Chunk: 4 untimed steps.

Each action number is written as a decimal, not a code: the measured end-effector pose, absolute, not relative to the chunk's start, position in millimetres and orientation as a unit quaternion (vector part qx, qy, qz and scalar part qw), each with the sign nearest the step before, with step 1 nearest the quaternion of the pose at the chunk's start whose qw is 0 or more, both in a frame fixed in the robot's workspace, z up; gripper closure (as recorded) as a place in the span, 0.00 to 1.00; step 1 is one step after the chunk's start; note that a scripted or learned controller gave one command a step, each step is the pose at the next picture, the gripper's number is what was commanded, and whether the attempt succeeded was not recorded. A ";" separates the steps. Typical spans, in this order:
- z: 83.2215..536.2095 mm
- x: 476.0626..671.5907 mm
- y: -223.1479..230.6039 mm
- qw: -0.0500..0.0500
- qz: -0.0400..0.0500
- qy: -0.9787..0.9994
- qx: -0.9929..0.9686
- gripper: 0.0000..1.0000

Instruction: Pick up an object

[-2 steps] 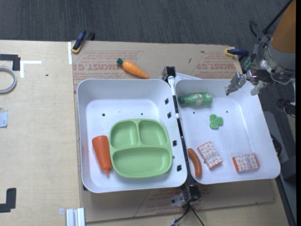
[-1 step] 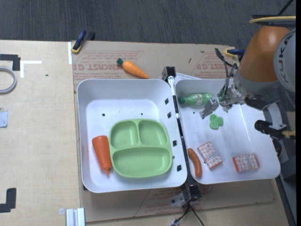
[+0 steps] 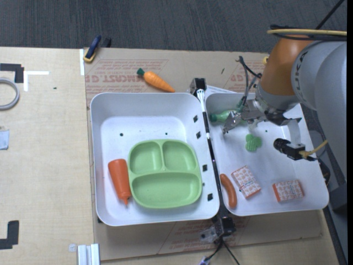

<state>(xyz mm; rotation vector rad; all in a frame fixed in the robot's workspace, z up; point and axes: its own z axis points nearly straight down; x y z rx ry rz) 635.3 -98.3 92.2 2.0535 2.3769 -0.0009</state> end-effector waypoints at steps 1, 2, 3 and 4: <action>92.3 583.4 -95.9 0.000 0.000 0.736 0.677 0.00; 91.1 657.0 -99.3 -0.003 -0.003 0.690 0.724 0.00; 99.2 654.8 -101.4 -0.005 -0.008 0.691 0.723 1.00; 192.0 544.9 -82.6 -0.001 -0.001 0.665 0.747 1.00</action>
